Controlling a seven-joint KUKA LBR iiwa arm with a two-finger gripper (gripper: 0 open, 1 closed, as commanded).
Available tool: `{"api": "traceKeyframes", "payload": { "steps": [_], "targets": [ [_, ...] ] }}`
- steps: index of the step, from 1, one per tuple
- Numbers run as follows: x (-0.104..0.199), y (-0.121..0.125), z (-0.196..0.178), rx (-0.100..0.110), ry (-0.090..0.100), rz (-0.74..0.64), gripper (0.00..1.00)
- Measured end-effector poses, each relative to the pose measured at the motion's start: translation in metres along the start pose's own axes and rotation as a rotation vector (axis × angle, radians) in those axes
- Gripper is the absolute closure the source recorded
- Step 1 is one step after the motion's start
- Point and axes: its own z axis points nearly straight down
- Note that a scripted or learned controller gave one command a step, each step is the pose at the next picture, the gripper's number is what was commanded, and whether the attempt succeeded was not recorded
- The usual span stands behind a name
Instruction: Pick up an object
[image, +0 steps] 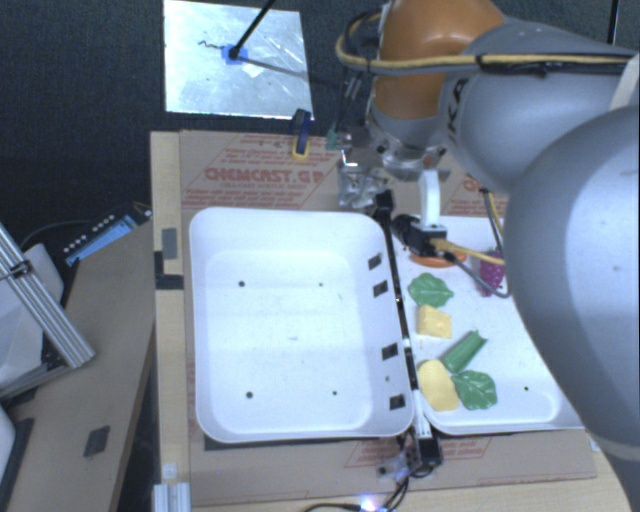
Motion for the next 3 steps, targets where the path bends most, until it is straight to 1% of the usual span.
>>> {"api": "traceKeyframes", "payload": {
  "steps": [3],
  "targets": [
    [0.001,0.002,-0.033,-0.008,-0.002,-0.016,1.00]
  ]
}}
